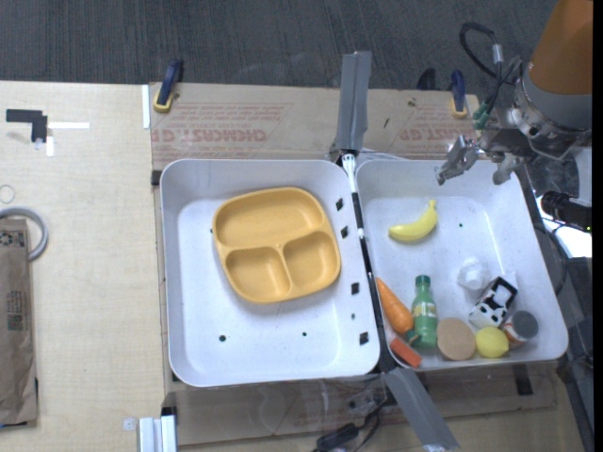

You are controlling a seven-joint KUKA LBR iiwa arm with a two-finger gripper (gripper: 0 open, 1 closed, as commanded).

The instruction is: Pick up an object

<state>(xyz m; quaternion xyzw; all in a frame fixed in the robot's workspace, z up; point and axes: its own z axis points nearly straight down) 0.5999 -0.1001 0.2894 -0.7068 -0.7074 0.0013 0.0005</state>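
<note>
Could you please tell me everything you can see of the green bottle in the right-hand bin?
The green bottle is small, of translucent green plastic by its look, with a green cap and a pale label round its middle. It lies on the floor of the right bin, cap toward the far side. The carrot lies along its left; the tan disc touches its base.

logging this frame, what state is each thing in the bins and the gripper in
tray: flat, right way up, in left bin
banana: lying loose, right bin
bottle: lying down, cap on
carrot: lying by the bottle
lemon: resting near the front wall
gripper: above the right bin's back edge, holding nothing
</note>
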